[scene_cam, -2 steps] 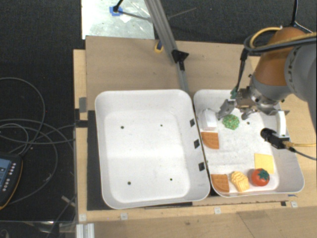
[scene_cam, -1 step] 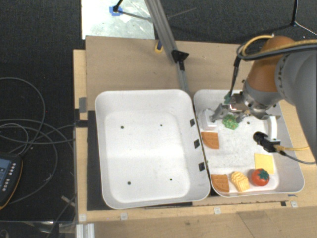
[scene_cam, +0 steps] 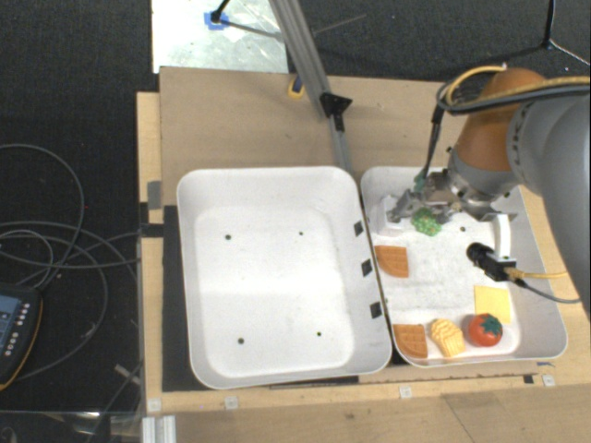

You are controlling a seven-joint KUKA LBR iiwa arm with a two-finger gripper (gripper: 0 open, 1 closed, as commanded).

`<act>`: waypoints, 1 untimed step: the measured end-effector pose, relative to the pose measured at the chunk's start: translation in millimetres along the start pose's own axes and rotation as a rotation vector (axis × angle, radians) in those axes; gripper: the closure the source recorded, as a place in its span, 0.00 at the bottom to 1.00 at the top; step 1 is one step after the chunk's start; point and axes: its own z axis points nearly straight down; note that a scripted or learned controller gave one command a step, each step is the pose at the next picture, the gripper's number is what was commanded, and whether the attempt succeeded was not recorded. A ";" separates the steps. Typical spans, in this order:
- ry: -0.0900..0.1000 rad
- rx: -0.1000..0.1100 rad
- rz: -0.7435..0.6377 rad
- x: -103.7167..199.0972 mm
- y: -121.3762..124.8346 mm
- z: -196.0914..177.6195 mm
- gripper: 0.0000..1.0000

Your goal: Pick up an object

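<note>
While the gripper [scene_cam: 413,206] hangs low — grip unclear — the green object [scene_cam: 428,222] lies just beside it.

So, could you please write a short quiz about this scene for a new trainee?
1. True or false: the red tomato lies in the left bin.
2. Which item is nearest the gripper? A) green item B) yellow block C) tomato
3. Fill in: the arm reaches over the ____ bin.

Key: 1 false, it lies in the right bin; 2 A; 3 right.
</note>
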 end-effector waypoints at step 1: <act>-0.001 -0.006 -0.001 -0.1 2.0 -12.6 1.00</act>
